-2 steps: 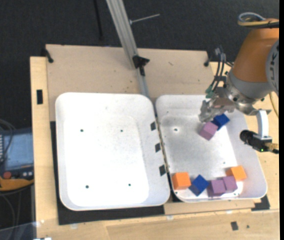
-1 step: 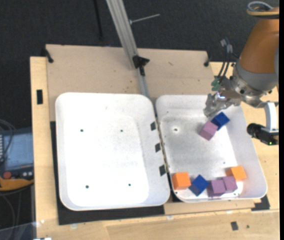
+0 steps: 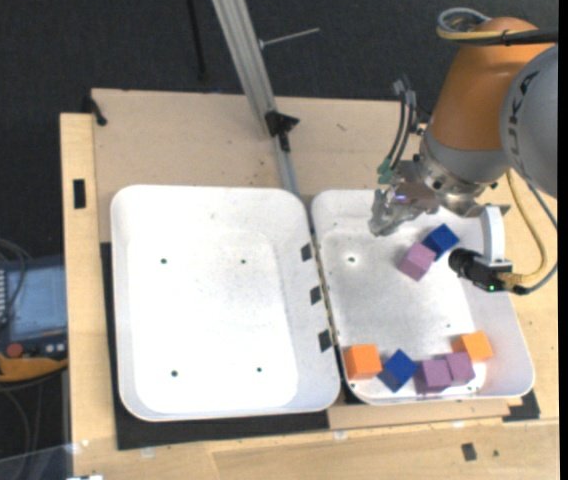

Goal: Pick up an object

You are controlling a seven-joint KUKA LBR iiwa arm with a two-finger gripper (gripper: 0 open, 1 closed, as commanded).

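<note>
A tan bench (image 3: 194,128) stands on a dark floor and bears two shallow white bins side by side, with a metal pole (image 3: 249,63) slanting up from behind them and a small screen unit (image 3: 29,303) with cables off to the left. The left bin (image 3: 209,298) shows a bare white floor with a few dark dots. The right bin (image 3: 404,308) holds all the blocks. The arm (image 3: 484,88), grey with an orange band, reaches in from the right, and its gripper (image 3: 392,211) hangs over the far part of the right bin; whether it is wide or narrow cannot be told from this angle, and nothing shows between its tips. The nearest blocks lie just to the right of it and a little nearer: a purple block (image 3: 417,261) and a blue block (image 3: 441,239), close together, both apart from the gripper. Along the near edge of the bin sit an orange block (image 3: 362,360), a second blue block (image 3: 398,369), two purple blocks (image 3: 445,373) touching each other, and a second orange block (image 3: 476,346) at the right.
</note>
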